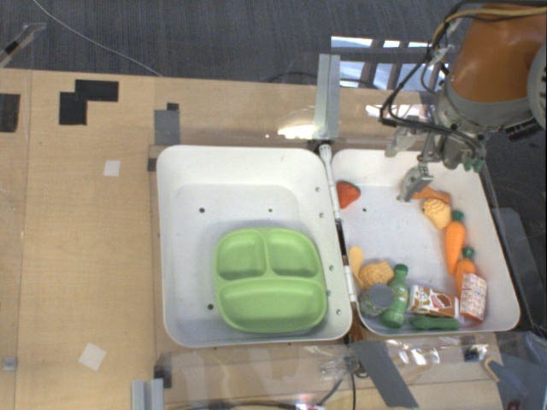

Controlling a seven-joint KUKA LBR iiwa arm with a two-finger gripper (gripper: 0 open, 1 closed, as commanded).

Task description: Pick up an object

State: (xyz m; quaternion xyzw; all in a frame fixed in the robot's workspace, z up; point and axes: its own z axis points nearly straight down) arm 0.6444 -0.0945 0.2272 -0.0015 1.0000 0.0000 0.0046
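Looking down on the bench, I see my gripper (416, 180) hanging over the far part of the right bin (376, 220), its fingers close together with nothing between them. The nearest candidates sit just at its 4 o'clock: an orange-brown pastry-like piece (435, 197) touching a pale yellow lump (439, 215) below it. At the gripper's 9 o'clock, by the divider, lies a red piece, perhaps a strawberry or pepper (349, 194), apart from everything else.

Going round the near end of that bin, from 5 to 7 o'clock of the gripper, the toys crowd together. A carrot (455, 242) lies along the right wall, leafy tip toward the far side, with a second orange piece (464, 268) just below it. A red and white carton (473, 297) leans in the corner, a printed packet (432, 300) lies beside it, and a dark green vegetable (433, 321) rests against the near wall. A green bottle (397, 301) lies tilted next to a grey round lid or can (374, 299), with a tan knobbly piece (375, 273) and a slim yellow piece (355, 257) just beyond them.

The left bin (197, 186) holds a green three-compartment plate (269, 278) toward its near side. The arm's orange band (496, 49) sits at the frame's 2 o'clock.
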